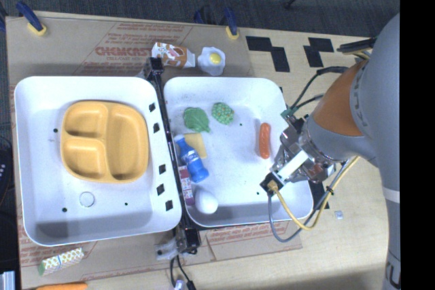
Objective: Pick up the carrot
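So the gripper (297, 146) sits over the right edge of the right bin (234, 176), with the arm's bulk covering most of it, and I honestly can't tell whether it's open or clamped from this angle. Nothing visibly held. The carrot (264, 139) is lying in that same bin just left of the gripper, lengthwise near-to-far, close to it but I can't say if they touch. Further left there's a bumpy green veggie (222, 113) and a leafy green one (196, 119) toward the far side. A yellow piece (196, 145) sits half under a blue bottle (192, 161) by the left wall, and there's a white roundish thing (206, 202) in the near-left corner; it's too blurry to name. The left bin (27, 105) has a yellow divided plate (105, 140). Outside on the bench, beyond the bins, there's a small carton (170, 54) and a white-and-yellow blob (212, 60). Down at the near-left, a striped packet (61, 259) and something orange (61, 286) cut off by the frame edge.
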